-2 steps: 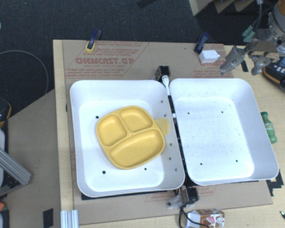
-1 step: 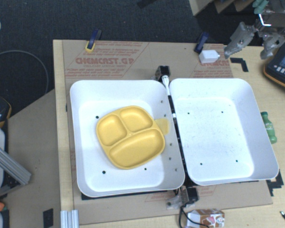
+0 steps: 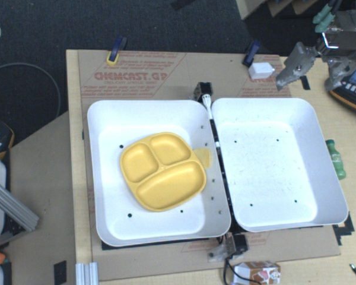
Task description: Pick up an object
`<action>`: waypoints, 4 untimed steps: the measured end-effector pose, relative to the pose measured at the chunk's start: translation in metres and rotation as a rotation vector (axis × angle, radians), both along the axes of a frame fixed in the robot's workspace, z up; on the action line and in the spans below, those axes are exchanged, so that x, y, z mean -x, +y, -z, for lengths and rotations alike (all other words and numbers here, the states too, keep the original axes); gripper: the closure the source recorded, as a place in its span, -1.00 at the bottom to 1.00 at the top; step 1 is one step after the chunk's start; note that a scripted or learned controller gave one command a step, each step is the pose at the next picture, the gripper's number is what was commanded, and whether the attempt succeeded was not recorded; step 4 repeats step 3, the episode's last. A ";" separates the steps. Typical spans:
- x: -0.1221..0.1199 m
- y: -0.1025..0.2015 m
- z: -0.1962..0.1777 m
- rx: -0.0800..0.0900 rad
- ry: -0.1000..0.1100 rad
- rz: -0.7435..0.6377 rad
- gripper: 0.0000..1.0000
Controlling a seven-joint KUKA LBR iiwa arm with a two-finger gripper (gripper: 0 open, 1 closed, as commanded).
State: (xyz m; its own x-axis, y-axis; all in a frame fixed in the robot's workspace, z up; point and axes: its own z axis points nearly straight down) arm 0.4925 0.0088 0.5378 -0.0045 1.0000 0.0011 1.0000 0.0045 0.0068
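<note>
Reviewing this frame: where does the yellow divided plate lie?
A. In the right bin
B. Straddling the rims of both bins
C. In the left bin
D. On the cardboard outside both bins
C: the yellow divided plate lies flat on the floor of the left bin, short of the rim shared with the right bin.

Red print on the brown board point(image 3: 166, 76) covering the surface, beyond the bins, seems to read "CHEMCAST GP"; the smaller red lines around it are too blurred to read.
</note>
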 end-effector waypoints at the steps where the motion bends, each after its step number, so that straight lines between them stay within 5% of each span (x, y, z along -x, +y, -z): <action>1: 0.014 0.071 0.002 0.000 0.008 -0.005 -1.00; 2: 0.013 0.067 -0.008 0.001 0.004 0.002 1.00; 3: 0.014 0.074 0.114 0.004 0.020 0.006 1.00; 4: 0.014 0.074 0.114 0.004 0.020 0.006 1.00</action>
